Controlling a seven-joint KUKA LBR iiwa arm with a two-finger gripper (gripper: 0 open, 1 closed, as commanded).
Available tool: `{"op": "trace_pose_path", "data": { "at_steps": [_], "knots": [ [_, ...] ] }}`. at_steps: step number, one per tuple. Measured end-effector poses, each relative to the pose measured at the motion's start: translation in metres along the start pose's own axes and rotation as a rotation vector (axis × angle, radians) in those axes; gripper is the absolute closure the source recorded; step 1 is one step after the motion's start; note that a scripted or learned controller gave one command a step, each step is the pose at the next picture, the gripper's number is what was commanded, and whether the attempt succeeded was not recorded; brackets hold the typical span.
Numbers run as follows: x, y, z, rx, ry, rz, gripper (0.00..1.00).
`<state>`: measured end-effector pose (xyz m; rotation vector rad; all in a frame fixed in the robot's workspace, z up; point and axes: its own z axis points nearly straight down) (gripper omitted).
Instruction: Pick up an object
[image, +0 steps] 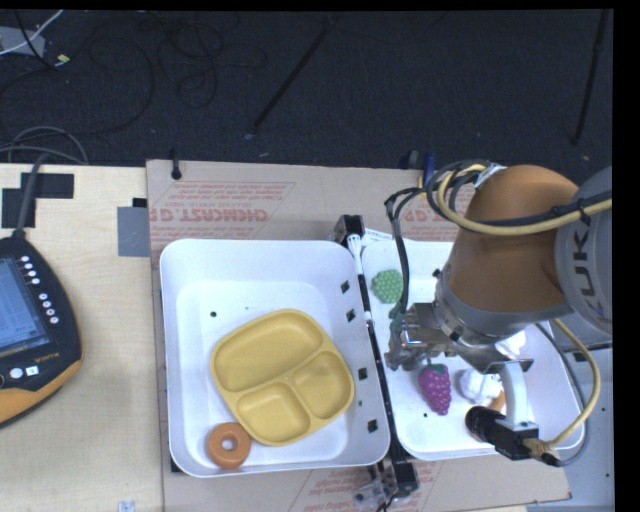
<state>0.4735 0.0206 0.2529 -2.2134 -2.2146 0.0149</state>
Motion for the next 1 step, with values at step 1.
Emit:
{"op": "trace_pose_path", "data": {
  "at_steps": [1],
  "knots": [
    [0.0496,0.0016,-0.0898,-0.019,0.002,-0.006,1.00]
  ]
}}
